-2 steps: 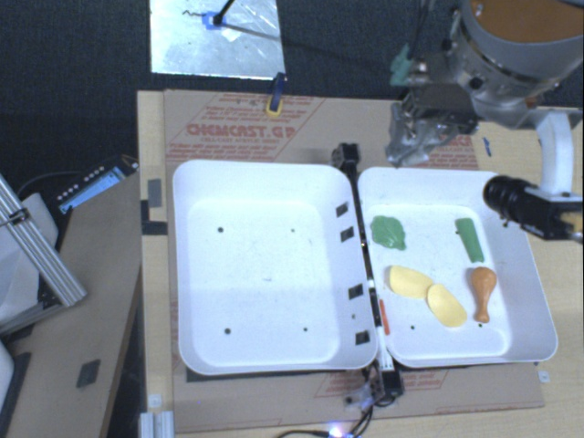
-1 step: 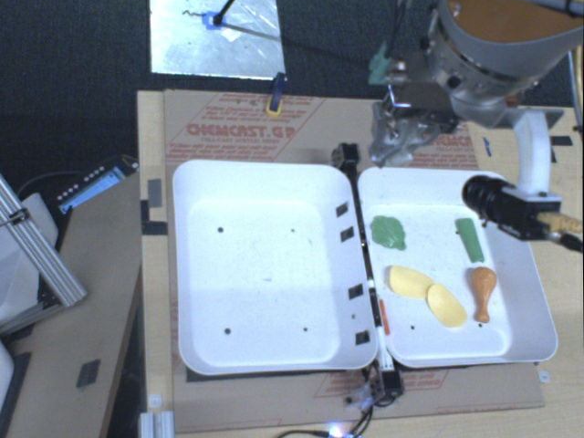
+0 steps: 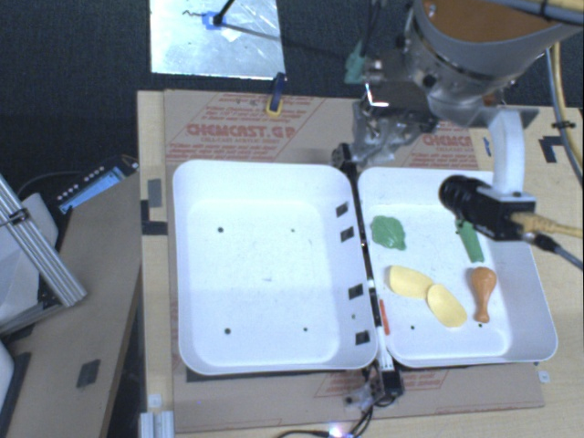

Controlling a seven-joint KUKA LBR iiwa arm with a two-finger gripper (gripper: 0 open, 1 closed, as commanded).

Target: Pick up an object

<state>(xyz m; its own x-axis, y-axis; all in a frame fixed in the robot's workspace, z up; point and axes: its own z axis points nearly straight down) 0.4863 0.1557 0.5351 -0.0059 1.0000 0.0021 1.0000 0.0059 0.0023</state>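
Observation:
The right bin (image 3: 522, 328) holds several small objects. A flat green piece (image 3: 389, 233) lies near the divider. Two yellow pieces (image 3: 411, 282) (image 3: 447, 306) lie side by side toward the front. An orange drumstick-shaped toy (image 3: 483, 292) rests to their right, and a thin green stick (image 3: 470, 242) sits just behind it. My gripper (image 3: 376, 144) hangs over the back edge of the bins near the divider, above and behind the green piece. Nothing shows in its grasp.
The left bin (image 3: 255, 263) sits beside the right one, with black clips along the divider (image 3: 363, 263). A black cylinder with a cable (image 3: 482, 206) juts over the right bin's back. Cardboard (image 3: 237, 128) lies under both bins.

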